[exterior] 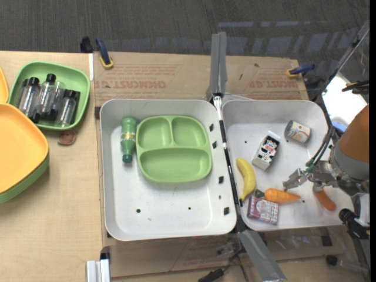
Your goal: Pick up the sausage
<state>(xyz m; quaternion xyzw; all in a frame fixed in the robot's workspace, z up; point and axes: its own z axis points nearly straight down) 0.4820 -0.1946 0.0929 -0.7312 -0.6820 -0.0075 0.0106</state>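
The sausage [325,200], a short reddish-orange piece, lies near the front right corner of the right bin [311,111]. My gripper [308,180] hangs low over that bin, just up and left of the sausage and right above the carrot's [282,195] thick end. It comes in from the right, below the arm's orange band [357,141]. Nothing shows held in it. Part of the sausage's upper end lies close under the gripper's metal body.
The right bin also holds a banana [247,177], a pink packet [263,210], a small carton [266,151] and a can [298,132]. In the left bin [117,216] sit a green divided plate [174,148] and a green bottle [128,138].
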